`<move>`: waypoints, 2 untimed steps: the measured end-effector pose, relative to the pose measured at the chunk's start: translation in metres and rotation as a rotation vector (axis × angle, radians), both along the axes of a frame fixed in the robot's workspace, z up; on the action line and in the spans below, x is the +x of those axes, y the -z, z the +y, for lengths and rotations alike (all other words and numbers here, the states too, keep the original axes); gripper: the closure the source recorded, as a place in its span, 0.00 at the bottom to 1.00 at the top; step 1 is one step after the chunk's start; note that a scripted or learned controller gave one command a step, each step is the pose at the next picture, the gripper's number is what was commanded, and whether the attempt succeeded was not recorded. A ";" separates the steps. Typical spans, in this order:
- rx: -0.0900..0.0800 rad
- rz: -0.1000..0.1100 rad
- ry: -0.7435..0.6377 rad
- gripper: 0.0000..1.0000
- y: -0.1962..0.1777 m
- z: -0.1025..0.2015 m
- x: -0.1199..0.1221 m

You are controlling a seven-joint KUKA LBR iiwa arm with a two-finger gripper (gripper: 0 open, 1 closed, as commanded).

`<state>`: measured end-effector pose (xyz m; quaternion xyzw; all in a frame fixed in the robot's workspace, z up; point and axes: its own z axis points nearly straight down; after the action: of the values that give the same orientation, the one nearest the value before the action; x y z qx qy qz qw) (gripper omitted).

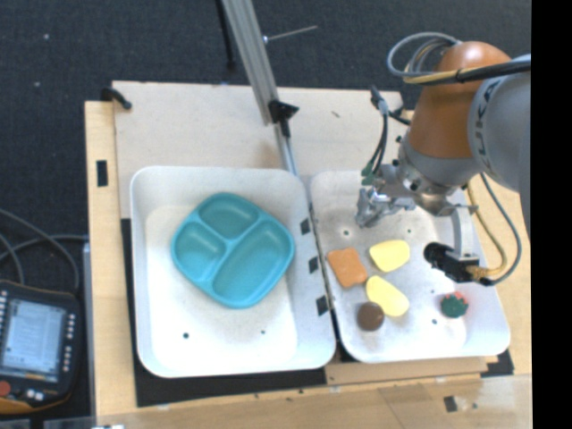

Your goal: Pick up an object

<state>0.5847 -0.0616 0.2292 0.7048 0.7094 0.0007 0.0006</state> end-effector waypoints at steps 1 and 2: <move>0.001 0.000 0.000 1.00 -0.011 0.044 0.015; 0.002 -0.001 -0.001 1.00 -0.022 0.096 0.033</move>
<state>0.6173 0.0347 0.2507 0.7044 0.7098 0.0016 0.0004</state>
